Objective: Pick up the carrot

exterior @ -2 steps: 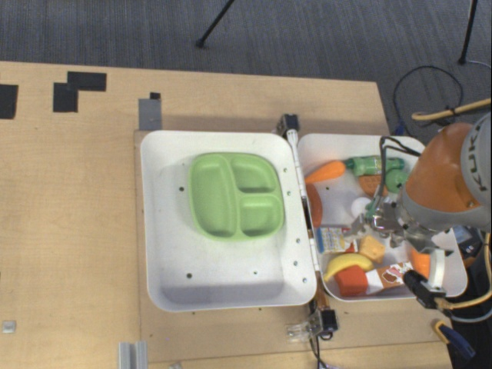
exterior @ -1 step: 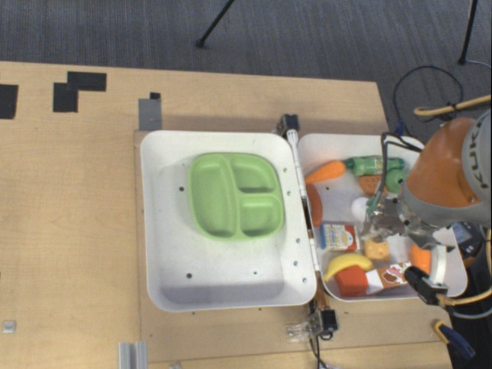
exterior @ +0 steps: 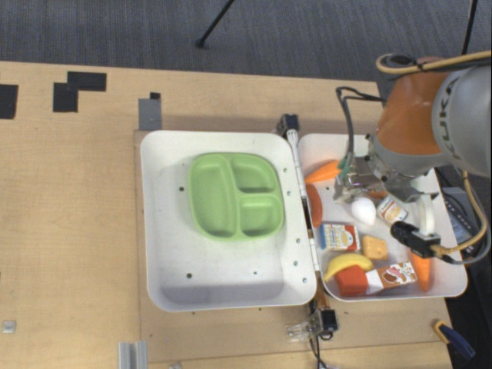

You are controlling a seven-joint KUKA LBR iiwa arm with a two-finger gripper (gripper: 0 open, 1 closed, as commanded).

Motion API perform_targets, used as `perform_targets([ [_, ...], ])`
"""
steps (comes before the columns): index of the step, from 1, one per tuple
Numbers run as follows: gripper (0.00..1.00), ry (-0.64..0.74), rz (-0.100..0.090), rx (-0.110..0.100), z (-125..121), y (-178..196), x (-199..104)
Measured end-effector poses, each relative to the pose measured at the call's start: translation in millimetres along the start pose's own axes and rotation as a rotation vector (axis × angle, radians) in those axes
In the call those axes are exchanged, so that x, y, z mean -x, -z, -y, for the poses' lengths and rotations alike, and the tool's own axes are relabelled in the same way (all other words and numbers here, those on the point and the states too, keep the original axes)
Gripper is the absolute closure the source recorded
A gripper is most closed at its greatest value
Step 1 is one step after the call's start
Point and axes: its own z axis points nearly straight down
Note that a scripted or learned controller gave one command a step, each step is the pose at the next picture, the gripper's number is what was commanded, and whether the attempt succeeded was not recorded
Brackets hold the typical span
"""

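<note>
On the tabletop (exterior: 69, 229) two shallow white bins sit side by side. Within the left bin (exterior: 165, 283) lies a green divided plate (exterior: 234, 196), with three compartments, roughly at the middle of the bin floor.

Across the shared rim, the right bin (exterior: 453, 283) is crowded with toy groceries. At its upper left the carrot (exterior: 321, 171) lies on its side, an orange wedge just beside the gripper (exterior: 355, 181), touching or nearly so; whether it is actually between the fingers cannot be told, nor whether they are spread or closed, since the wrist hides them. Below the gripper rests a white egg (exterior: 363, 211). Further down are a small blue and white carton (exterior: 338, 237), a tan cracker-like piece (exterior: 375, 247), a yellow banana (exterior: 347, 264) and a red block (exterior: 352, 282) touching it.

From the right the grey arm with its orange band (exterior: 411, 118) hangs over the bin's upper half.
</note>
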Motion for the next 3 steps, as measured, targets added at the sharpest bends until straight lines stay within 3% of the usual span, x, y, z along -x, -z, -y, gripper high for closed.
perform_targets([
  [1, 1.00, -0.253, 0.001, 0.000, -43.6, 81.2, 37.2],
  [2, 1.00, -0.623, 0.001, -0.004, -53.2, 15.6, 20.4],
  [3, 0.00, -0.623, 0.001, -0.003, -53.5, 16.0, 20.5],
])
